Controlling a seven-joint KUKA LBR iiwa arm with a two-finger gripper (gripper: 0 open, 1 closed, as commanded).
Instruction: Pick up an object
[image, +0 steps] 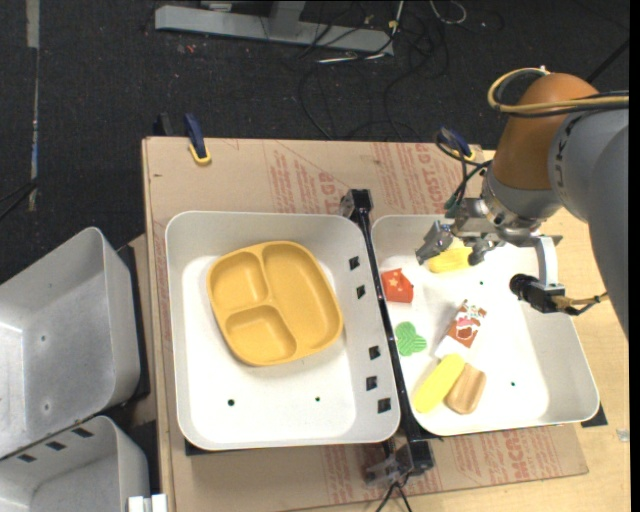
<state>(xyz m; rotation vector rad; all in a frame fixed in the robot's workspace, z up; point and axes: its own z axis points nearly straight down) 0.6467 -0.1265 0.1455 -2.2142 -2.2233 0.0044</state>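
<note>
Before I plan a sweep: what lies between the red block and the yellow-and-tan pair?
In the camera view, the green piece lies there on the right bin's floor.

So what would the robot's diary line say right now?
gripper over right bin | at yellow piece | grasp unclear | left bin: yellow tray

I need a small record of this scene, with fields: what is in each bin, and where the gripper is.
left bin: yellow tray with three compartments
right bin: red block, green piece, red-white item, yellow bar beside tan piece, yellow piece
gripper: over the yellow piece, at the far side of the right bin
grasp: cannot tell
</note>
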